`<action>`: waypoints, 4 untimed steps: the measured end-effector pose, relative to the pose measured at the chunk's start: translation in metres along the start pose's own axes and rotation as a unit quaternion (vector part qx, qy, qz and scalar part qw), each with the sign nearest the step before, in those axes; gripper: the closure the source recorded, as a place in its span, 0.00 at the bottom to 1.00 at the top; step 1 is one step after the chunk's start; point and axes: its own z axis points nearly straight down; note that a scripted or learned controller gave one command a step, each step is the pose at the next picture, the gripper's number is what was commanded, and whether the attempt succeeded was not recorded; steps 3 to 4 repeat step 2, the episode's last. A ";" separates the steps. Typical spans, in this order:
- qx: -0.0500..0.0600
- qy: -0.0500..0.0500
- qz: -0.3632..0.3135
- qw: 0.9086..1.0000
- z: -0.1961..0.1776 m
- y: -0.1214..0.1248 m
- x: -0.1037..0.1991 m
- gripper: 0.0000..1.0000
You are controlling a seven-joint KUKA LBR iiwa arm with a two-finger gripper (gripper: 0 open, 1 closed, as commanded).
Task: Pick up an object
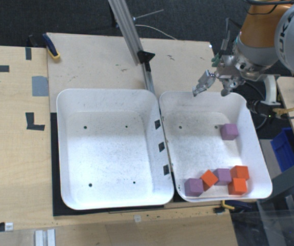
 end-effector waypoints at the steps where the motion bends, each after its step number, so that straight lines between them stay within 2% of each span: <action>1: -0.001 -0.002 0.003 1.000 -0.015 -0.019 -0.064 0.00; 2: -0.011 -0.005 0.000 1.000 0.155 -0.058 -0.103 0.00; 4: -0.011 -0.005 0.000 1.000 0.155 -0.058 -0.103 0.00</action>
